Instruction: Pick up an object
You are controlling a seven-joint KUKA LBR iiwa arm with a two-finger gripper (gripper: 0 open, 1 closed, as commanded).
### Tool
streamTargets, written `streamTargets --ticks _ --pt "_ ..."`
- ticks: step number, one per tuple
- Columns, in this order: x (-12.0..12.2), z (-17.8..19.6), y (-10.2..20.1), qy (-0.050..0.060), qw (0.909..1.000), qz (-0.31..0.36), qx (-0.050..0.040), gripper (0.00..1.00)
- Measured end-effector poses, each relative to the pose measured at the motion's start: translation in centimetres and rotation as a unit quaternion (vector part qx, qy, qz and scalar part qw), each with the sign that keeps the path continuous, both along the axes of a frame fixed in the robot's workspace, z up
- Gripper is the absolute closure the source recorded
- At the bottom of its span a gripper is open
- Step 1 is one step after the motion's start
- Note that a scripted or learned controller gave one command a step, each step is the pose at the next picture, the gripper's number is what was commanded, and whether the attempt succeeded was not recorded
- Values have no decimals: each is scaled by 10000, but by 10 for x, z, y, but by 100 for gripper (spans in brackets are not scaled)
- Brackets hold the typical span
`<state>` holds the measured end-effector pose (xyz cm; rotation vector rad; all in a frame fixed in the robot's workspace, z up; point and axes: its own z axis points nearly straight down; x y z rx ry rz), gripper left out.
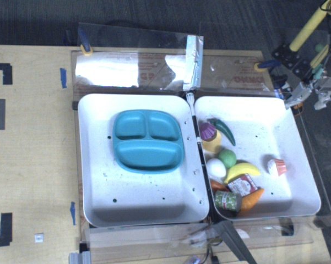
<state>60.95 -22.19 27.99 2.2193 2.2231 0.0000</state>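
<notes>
Currently you're looking at: left bin w/ blue divided plate; right bin w/ toys piling along its left edge, lower-centre of frame: banana, white egg, green ball, carrot. Gripper sitting upper right, outside bin; pincer state can't tell. Nothing being held, so pick not yet started; approach & grasp all remaining.

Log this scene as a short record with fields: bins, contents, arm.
left bin: holds a blue divided plate
right bin: toy food piled along its left wall
pile: purple onion, dark green pepper, white egg, green ball, banana, carrot, green can
apart from pile: small red and white item, nearer the right side
arm: top right, outside the bins
claw: state unclear
</notes>
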Motion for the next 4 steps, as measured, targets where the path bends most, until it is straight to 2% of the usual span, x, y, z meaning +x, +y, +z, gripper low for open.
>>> streamTargets --ticks 1,2,3,4 --pt "-53 -95 8 16 9963 860 8 0" --pt "-69 -182 10 -42 9982 589 52 0" --pt "-74 -190 15 -52 9997 228 57 0" --pt "-75 -181 10 -55 9998 203 9 100"
